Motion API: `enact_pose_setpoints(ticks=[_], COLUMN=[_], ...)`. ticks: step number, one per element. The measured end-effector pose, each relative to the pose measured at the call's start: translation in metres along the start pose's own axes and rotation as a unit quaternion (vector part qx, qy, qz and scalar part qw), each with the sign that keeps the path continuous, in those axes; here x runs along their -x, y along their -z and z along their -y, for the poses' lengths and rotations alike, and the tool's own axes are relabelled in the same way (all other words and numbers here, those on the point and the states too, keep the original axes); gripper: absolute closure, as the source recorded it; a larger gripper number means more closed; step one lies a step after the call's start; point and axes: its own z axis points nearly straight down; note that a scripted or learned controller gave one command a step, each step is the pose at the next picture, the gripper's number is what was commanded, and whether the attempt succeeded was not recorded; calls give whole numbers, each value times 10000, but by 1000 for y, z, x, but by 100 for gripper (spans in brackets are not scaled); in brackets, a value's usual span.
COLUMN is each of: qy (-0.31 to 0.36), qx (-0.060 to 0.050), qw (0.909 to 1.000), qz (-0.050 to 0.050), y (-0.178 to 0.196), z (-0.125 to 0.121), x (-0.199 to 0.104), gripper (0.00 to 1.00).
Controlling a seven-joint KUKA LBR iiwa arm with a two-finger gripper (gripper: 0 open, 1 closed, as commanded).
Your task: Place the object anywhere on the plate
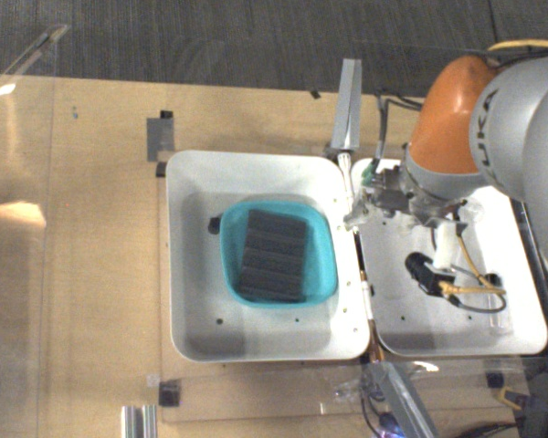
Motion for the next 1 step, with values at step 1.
enact_pose_setpoints(ticks=[1], qy=[-135], qx=[26], qw=[9999], qz=[2], y=[39], z=[4], x=[24], gripper=[0])
